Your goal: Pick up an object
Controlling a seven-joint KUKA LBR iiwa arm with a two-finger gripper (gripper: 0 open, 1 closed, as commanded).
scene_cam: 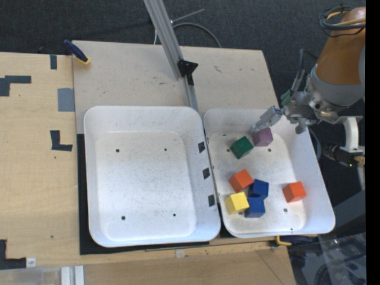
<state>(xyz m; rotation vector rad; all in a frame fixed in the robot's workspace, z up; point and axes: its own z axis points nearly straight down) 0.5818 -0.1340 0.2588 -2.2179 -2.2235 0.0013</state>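
In right bin (309, 159), purple block (263, 137) touches gripper (262, 123).

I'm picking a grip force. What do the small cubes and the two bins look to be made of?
The cubes, such as the green cube and the yellow cube, look like painted wood or hard plastic: solid colour, matte faces, crisp edges. I cannot tell which. The right bin and the left bin look like moulded white plastic: rounded rims, faint sheen, dark scuff specks.

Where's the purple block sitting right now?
The purple block lies in the right bin, toward its far end, just right of the green block. The gripper is right beside it, on its far side.
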